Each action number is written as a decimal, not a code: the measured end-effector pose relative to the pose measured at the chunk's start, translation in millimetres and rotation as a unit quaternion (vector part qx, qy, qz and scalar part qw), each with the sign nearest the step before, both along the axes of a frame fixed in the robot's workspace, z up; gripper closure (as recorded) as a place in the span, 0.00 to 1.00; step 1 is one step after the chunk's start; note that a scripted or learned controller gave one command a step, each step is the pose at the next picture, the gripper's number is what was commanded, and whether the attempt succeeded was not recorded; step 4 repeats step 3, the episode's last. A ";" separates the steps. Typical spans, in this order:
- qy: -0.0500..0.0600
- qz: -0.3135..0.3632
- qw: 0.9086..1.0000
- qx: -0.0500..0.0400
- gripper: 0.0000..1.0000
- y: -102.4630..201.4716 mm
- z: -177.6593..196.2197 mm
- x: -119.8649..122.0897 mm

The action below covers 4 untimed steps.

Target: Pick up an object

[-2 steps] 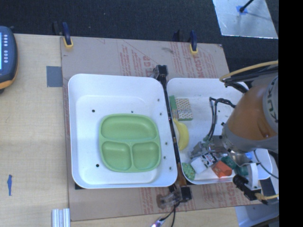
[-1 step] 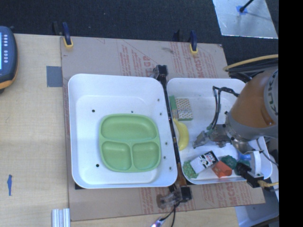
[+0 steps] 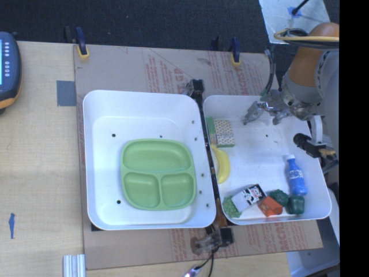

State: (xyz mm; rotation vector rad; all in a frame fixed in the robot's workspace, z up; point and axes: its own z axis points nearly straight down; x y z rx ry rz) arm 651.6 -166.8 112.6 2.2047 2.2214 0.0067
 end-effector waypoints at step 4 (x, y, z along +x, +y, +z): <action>0.002 -0.002 1.000 0.001 0.00 -45.9 69.9 6.9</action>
